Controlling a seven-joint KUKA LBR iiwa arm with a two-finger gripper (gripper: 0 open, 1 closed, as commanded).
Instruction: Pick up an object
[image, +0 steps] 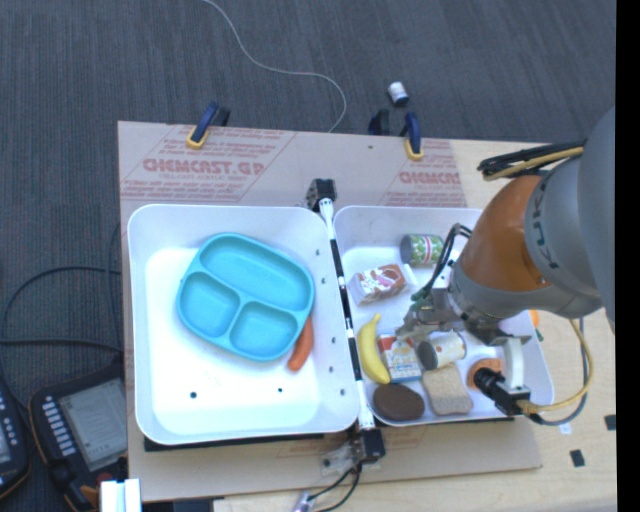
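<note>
Gripper (432, 318) low in the right bin (540, 385), amid clutter by the banana (372, 350), apparently seeking a pick; finger state indeterminate.

Glossy blue plastic tray (245, 296) in smooth white plastic bin (160, 400), on matt board (200, 170) printed in red

The grey arm's pincer (425, 325) hangs low over the right white bin (352, 232), just beside the yellow banana (372, 350). A blue three-compartment plastic tray (245, 295) lies in the left white bin (160, 400), an orange carrot (301, 347) touching its edge.
</note>
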